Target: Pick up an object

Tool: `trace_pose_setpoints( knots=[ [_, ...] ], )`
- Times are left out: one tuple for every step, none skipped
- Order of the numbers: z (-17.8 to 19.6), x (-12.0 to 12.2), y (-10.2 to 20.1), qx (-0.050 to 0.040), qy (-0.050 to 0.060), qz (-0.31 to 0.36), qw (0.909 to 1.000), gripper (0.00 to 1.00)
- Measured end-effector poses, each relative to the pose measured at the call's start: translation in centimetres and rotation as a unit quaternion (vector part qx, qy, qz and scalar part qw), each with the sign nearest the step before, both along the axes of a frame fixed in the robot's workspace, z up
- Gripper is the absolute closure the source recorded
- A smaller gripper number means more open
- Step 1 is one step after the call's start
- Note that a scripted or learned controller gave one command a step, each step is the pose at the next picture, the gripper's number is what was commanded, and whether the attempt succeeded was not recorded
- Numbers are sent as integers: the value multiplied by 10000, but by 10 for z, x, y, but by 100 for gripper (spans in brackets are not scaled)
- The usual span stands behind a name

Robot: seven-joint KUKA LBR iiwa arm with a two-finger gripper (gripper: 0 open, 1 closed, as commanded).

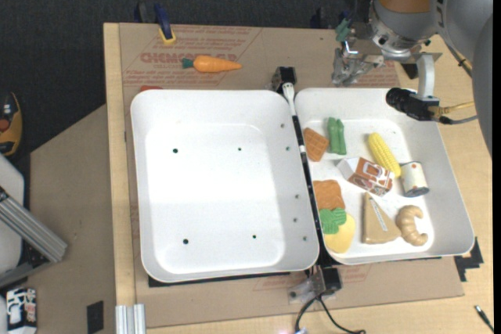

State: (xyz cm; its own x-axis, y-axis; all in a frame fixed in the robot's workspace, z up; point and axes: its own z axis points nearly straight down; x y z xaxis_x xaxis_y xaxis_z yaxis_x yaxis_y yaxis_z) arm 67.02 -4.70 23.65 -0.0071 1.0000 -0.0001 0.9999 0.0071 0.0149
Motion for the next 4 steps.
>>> trace_pose_setpoints(
  knots=[
    [33, -3, 60, 5, 41, -7, 10000, 100],
    [62, -3, 113, 11, 44, -4, 10000, 100],
    [83, -4, 182, 14, 47, 2, 10000, 100],
    [93, -3, 177, -4, 41, -24, 10000, 100]
  ],
)
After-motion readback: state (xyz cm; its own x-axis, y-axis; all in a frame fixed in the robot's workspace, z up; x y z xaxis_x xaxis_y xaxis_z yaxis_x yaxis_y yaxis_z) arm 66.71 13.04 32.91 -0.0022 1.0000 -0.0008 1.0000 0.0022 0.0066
